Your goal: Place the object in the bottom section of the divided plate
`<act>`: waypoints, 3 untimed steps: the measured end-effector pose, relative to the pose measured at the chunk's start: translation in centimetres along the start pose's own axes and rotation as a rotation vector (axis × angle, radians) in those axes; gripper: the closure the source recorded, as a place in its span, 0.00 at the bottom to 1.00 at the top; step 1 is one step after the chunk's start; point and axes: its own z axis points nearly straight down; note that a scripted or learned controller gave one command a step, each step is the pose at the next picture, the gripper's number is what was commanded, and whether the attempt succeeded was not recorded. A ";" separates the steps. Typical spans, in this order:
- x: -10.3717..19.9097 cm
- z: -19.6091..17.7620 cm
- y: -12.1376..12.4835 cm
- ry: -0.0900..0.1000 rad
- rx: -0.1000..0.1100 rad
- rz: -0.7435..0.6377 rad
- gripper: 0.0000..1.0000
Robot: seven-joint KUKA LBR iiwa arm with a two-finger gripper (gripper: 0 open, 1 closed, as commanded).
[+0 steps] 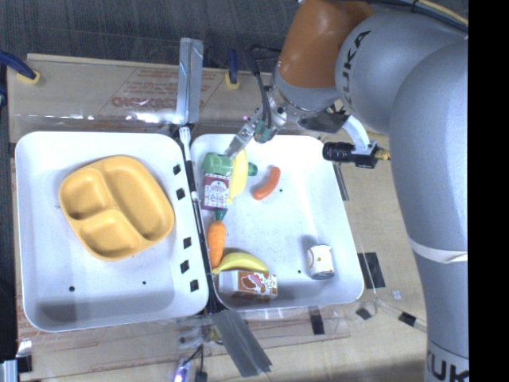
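Carton and banana are lying at 6 o'clock in right bin. Gripper is hovering over corn, finger state unclear; approach vertically. Plate is waiting in left bin, bottom section vacant.

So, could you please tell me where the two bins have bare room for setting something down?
The right bin is bare in its middle, between the sausage, the carrot and the small can. Its left edge is crowded. The left bin is bare below and right of the yellow divided plate.
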 end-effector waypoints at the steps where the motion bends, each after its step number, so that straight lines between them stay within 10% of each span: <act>1: -1.5 -2.3 -6.7 0.002 0.002 -0.293 1.00; 2: -1.5 -3.3 -6.6 0.000 0.002 -0.298 1.00; 3: 4.8 -1.8 -1.2 0.003 0.001 -0.459 1.00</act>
